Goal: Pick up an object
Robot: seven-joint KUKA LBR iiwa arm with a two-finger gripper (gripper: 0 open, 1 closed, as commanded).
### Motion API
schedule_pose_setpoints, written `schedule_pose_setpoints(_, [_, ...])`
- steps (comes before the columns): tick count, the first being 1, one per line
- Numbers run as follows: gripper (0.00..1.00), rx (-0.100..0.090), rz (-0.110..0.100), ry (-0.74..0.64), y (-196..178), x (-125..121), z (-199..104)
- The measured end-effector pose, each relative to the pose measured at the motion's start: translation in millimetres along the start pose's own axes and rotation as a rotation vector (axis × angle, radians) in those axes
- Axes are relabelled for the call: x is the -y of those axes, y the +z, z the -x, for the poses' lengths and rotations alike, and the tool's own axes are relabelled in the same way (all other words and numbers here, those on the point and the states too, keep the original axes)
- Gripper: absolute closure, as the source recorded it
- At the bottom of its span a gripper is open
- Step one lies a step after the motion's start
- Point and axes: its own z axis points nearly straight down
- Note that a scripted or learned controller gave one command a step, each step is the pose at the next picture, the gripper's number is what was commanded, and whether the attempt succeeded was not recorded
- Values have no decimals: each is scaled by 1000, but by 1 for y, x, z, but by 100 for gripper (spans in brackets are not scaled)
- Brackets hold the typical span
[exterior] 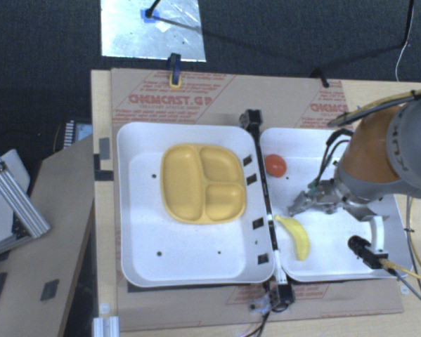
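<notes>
A yellow banana (pixel 296 236) lies in the right bin (pixel 301 142) near its front left corner. A small red-orange ball (pixel 275 165) sits in the same bin, close to the divider at the left. My gripper (pixel 299 203) hangs over the right bin, just above the banana's upper end and below and to the right of the ball. I see nothing held between its fingers. The grey arm with its orange band (pixel 368 149) reaches in from the right and hides the bin's right part.
A yellow divided plate (pixel 202 182) lies in the middle of the left bin (pixel 136 258). A black divider strip (pixel 263 188) runs between the bins. Cables trail at the right edge, near the bin's front right corner.
</notes>
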Motion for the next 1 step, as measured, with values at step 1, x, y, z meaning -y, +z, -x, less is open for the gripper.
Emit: schedule_pose_setpoints(1, [100, 1, 4, 1, -13, -1, 1])
